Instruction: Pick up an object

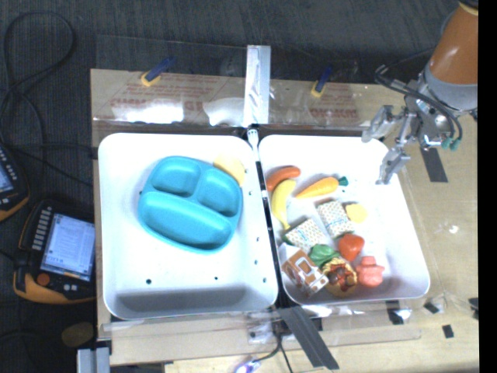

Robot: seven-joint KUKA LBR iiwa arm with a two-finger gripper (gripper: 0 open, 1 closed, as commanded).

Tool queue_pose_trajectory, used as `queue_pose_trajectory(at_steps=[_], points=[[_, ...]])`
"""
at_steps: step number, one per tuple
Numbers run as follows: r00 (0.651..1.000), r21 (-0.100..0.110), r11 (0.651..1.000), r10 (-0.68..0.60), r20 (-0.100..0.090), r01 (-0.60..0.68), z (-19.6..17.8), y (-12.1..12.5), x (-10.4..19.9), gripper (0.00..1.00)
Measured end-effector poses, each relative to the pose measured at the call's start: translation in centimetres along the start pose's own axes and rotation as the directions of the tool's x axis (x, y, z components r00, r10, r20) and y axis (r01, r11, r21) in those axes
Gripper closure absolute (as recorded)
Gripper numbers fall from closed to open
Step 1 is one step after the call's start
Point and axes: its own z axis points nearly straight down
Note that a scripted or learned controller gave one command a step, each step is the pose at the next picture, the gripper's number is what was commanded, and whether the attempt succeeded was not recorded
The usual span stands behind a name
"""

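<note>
Several toys point(322, 231) lie below-left of the tool point(390, 148), its fingers apart, holding nothing.

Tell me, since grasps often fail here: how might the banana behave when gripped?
The banana looks smooth and curved, so it may slip or pivot. It probably is light toy plastic. It lies against the bin's left wall, leaving little finger room.

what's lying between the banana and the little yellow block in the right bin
In the camera view, the toy carrot lies between banana and yellow block.

Fixed overhead camera, slanted down on both bins point(109, 231)
</note>
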Motion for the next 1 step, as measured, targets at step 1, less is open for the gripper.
queue_pose_trajectory(at_steps=[1], points=[[0.971, 0.000, 0.971, 0.240, -0.002, -0.240, 11.35, -2.24, 4.30, 0.00]])
